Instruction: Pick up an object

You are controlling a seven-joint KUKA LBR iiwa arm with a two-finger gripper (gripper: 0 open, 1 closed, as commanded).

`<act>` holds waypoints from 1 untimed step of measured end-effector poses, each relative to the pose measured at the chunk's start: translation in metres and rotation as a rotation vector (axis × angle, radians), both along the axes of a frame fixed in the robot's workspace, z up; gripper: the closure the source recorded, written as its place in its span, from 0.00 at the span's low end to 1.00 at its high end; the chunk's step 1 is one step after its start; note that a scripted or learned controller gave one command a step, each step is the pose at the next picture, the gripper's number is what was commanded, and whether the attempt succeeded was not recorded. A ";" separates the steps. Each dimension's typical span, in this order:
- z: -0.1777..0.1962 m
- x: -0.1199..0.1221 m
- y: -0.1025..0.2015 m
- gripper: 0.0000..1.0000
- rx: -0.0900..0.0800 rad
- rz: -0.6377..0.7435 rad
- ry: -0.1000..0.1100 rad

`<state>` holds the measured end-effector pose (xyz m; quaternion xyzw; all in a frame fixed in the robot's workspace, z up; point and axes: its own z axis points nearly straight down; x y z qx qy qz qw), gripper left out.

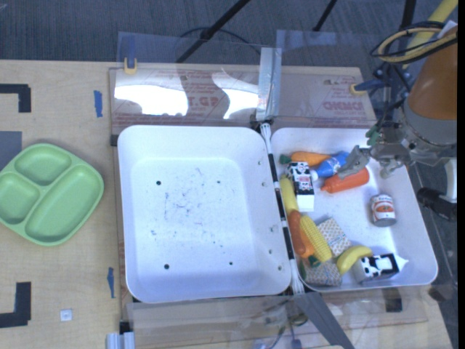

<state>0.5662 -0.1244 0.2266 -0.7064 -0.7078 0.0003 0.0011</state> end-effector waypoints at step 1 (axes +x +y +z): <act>-0.135 0.038 -0.009 0.00 -0.002 -0.041 -0.003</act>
